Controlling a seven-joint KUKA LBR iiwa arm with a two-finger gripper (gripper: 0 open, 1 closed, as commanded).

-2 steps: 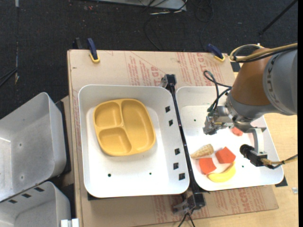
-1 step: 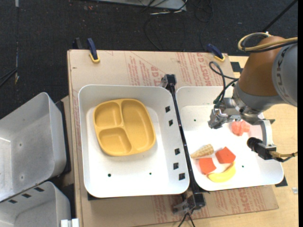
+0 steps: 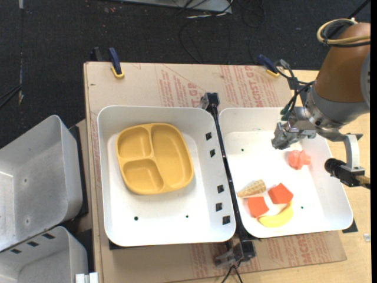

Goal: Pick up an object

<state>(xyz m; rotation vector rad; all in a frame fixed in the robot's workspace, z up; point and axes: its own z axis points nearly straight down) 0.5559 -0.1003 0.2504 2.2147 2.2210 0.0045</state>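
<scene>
A robotics lab: a grey-and-orange industrial arm (image 3: 344, 69) works over two white bins (image 3: 112, 175) on a cardboard-topped bench (image 3: 171, 81) held by clamps (image 3: 116, 63), with cables (image 3: 206, 34) trailing across dark carpet at the far side.

Left shallow white plastic bin (image 3: 112, 217): plain white, small black dots near 6 o'clock rim. In it, a mustard-yellow three-compartment plastic plate (image 3: 155, 158), uniform colour.

Right shallow white plastic bin (image 3: 336, 214): white, same black dots. Contents: pink lumpy toy piece (image 3: 298, 159) at 2 o'clock; tan waffle-patterned cone (image 3: 252, 188) at 8 o'clock; two orange-red blocks (image 3: 280, 193), (image 3: 257, 206); pale yellow curved banana-like piece (image 3: 277, 219) at 6 o'clock.

Black divider strip (image 3: 222, 175) between bins, black square tabs.

Bench (image 3: 159, 81): tan cardboard sheet, faded red printed lettering; blue-and-yellow clamps (image 3: 116, 63) at 12 o'clock edge.

Arm (image 3: 344, 69): grey, copper-orange band. Dark grey metal gripper (image 3: 284, 135).

Floor (image 3: 47, 40): black carpet.
</scene>
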